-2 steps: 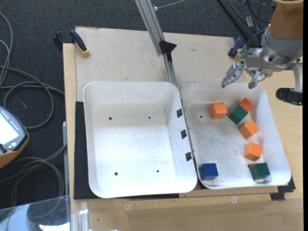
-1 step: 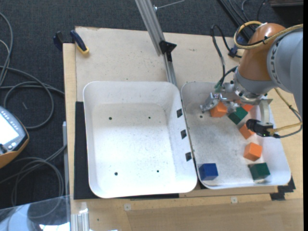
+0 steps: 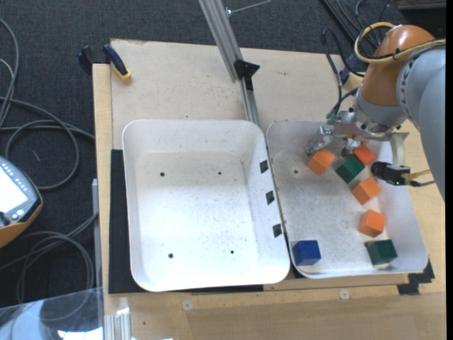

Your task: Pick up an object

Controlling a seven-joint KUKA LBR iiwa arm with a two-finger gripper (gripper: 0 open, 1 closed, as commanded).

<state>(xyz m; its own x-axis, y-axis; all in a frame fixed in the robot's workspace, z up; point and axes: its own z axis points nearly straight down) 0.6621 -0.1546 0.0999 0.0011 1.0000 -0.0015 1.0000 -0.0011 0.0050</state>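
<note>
The small orange block sits in the right white bin on the counter, near its far wall, just beside a dark green block. The pincer hangs just above it; whether spread or pressed together, I cannot tell. The block looks light, rigid and flat-faced, so opposite faces seem the best hold.

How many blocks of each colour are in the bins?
Orange blocks: 4
Green blocks: 2
Blue blocks: 1
Total: 7, all in the right bin.
</note>
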